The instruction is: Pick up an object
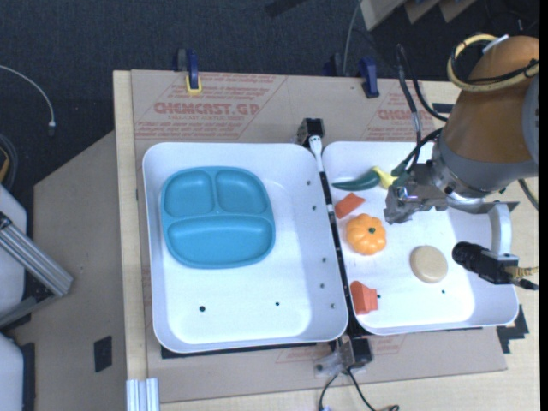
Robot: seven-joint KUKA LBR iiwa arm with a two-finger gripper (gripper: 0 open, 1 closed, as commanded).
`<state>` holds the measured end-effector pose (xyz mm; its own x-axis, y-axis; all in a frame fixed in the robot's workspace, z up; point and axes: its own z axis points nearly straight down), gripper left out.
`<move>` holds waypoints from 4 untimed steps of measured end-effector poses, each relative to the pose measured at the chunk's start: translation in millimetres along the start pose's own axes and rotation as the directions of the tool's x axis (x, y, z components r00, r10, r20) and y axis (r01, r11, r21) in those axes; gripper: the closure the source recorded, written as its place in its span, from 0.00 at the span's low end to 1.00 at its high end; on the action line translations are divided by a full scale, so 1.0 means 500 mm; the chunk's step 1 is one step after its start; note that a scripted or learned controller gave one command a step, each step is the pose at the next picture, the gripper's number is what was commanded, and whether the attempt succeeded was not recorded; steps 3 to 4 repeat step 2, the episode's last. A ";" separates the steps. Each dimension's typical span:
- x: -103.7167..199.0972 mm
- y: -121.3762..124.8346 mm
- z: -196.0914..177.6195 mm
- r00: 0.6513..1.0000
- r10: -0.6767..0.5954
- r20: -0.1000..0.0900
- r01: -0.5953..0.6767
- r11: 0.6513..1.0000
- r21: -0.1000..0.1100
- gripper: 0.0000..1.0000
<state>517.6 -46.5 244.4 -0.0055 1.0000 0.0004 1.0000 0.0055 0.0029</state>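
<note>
Two white bins: left bin point(171, 315), right bin point(462, 315). In left bin: one blue divided plate point(218, 216). In right bin: one orange pumpkin point(366, 235), one beige round piece point(428, 263), two orange-red blocks point(349, 205) point(364, 297), one green pepper point(358, 181).

Even, bright overhead light; the white bins point(257, 332) show mild glare and only faint shadows. Focus is moderately soft throughout, and the dark floor point(77, 24) stays dim.

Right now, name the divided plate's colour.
Light blue; the divided plate shows best in the camera view.
</note>
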 end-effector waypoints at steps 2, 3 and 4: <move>0.210 0.036 0.059 1.000 0.000 -0.001 0.000 1.000 0.004 1.00; 0.210 0.036 0.059 1.000 0.000 -0.001 0.000 1.000 0.004 1.00; 0.210 0.036 0.059 1.000 0.000 -0.001 0.000 1.000 0.004 1.00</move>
